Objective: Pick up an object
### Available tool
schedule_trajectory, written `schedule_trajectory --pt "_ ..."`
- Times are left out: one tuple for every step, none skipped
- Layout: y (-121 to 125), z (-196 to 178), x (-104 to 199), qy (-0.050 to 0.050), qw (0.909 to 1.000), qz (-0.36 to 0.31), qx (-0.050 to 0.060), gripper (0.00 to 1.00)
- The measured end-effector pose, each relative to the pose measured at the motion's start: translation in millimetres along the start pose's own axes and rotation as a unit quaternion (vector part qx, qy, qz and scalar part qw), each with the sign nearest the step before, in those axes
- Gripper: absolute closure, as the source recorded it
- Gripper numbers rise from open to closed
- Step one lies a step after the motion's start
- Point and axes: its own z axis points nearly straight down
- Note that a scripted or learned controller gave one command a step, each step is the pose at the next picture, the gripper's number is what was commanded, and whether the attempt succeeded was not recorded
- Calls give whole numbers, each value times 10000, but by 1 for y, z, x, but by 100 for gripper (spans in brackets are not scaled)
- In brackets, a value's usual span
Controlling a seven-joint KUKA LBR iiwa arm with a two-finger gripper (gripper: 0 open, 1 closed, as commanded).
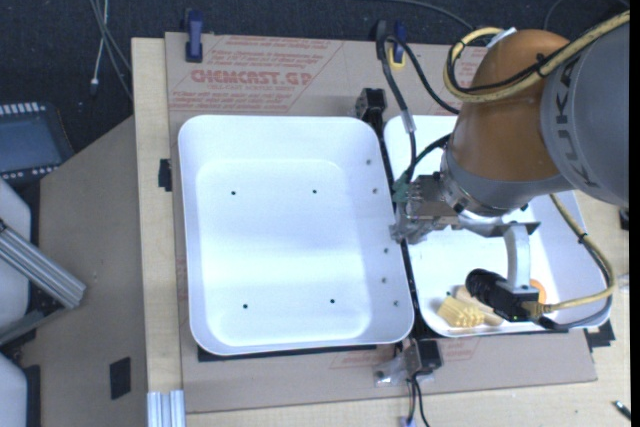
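My gripper [410, 215] hangs low over the left side of the right bin [572, 237], close to the wall it shares with the left bin [280, 245]. The orange wrist band and grey arm cover most of the right bin. A pale yellow ridged object [462, 314] lies at the right bin's front left corner, in front of the gripper and apart from it. A small orange object [538, 291] peeks out further right. I see nothing between gripper and bin floor that it holds.
The bins sit on a cardboard sheet [250, 75] clipped with blue clamps [193, 33]. Cables [395, 90] run along the gap between the bins. A yellow cable [580, 300] loops over the right bin's front edge.
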Motion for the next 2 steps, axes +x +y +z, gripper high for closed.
schedule_trajectory --pt "0 -11 -1 1 10000 10 -10 100" --pt "1 -21 -1 2 10000 10 -13 100"
